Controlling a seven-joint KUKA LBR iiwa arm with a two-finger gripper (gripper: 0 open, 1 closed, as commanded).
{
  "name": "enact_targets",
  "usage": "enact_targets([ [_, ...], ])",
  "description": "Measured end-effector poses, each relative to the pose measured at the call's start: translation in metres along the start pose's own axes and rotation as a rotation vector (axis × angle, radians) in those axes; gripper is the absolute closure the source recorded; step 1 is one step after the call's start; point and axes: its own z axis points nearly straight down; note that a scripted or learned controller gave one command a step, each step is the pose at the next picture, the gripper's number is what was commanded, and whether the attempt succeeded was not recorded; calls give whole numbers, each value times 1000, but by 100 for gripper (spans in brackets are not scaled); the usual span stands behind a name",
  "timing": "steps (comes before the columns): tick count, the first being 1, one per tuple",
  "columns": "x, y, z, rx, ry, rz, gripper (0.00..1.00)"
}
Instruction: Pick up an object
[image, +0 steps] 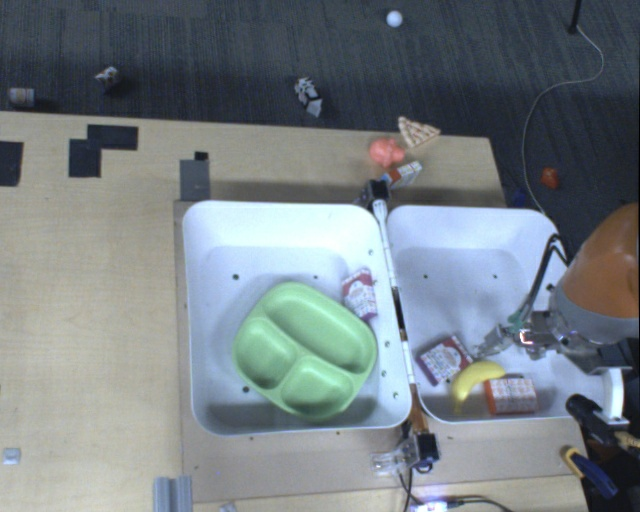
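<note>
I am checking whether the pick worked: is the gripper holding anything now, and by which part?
It cannot be told. The gripper is low in the right bin, just beside the banana and a small packet, but no object shows between its fingers.

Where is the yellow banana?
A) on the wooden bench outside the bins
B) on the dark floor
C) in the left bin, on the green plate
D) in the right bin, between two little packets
D: the banana lies near the front of the right bin, with the dark red packet on one side and the orange packet on the other.
</note>
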Motion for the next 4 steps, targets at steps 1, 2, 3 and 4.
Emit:
enact_targets([
  [1, 1, 2, -11, -5, 0, -2, 100],
  [2, 1, 2, -10, -5, 0, -2, 0],
  [3, 63, 5, 13, -19, -12, 4, 0],
  [4, 68, 9, 1, -24, -1, -1, 100],
])
